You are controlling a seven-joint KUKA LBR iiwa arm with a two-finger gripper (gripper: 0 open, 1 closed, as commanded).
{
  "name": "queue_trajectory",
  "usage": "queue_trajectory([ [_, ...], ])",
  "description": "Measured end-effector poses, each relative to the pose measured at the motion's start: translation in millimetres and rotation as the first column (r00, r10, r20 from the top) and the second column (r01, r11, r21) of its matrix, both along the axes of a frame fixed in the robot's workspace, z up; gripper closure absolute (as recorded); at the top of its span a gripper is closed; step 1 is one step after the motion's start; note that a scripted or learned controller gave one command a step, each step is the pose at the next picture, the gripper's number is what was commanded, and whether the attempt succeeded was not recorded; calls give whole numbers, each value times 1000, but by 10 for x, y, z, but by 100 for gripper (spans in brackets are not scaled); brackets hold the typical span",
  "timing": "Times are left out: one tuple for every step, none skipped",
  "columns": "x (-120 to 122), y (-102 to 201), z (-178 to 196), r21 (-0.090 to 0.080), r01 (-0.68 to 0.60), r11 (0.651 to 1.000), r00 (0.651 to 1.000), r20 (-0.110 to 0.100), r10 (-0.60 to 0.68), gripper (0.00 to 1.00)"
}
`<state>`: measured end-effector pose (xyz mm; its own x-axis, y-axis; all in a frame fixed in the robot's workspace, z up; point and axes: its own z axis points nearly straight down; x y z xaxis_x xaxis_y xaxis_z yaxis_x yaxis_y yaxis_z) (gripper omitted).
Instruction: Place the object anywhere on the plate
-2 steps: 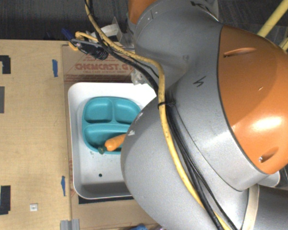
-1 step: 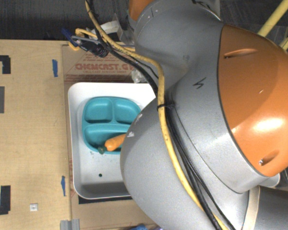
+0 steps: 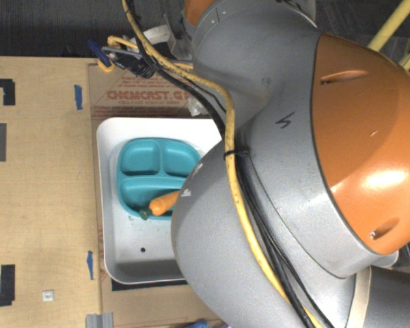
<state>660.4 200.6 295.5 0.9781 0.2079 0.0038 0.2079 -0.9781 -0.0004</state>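
Item: orange carrot-shaped object (image 3: 165, 201), green stub at its lower left end. Lies tilted on the teal plate (image 3: 140, 159), over the lower right part of the long compartment, green end at the plate's lower rim, orange end pointing up and right. Touches the plate; meets the outline of the arm's grey casing at its right end, though contact there cannot be told.

Plate: teal, divided, two smaller compartments above one long one. Sits inside the white bin (image 3: 109, 203), toward the bin's upper left.

Bin: shallow, white, rounded corners. Bears a small dark speck (image 3: 143, 250) on its floor below the plate, well apart from the carrot-shaped object.

Arm (image 3: 294, 183): grey, large in the foreground, reaches in from the right and covers the bin's right half. Carries a glossy orange band (image 3: 369, 156) on the right. Wrapped with a yellow and black cable bundle (image 3: 242, 210) running from the top down along the casing.

Gripper: state cannot be told. Position against the carrot-shaped object likewise cannot be told; nearest visible part of the robot is the grey casing just right of the object.

Surround: cardboard sheet (image 3: 41, 183) on the left with black corner marks (image 3: 7, 91) and blue tape strips (image 3: 78, 96); printed red lettering (image 3: 143, 94) on cardboard just above the bin.
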Motion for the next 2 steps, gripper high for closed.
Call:
queue_trajectory([
  [8, 44, 1680, 0, -60, 998, 998, 6, 60, 100],
  [-37, -132, 1998, -1, -27, 1000, 1000, -1, 27, 100],
])
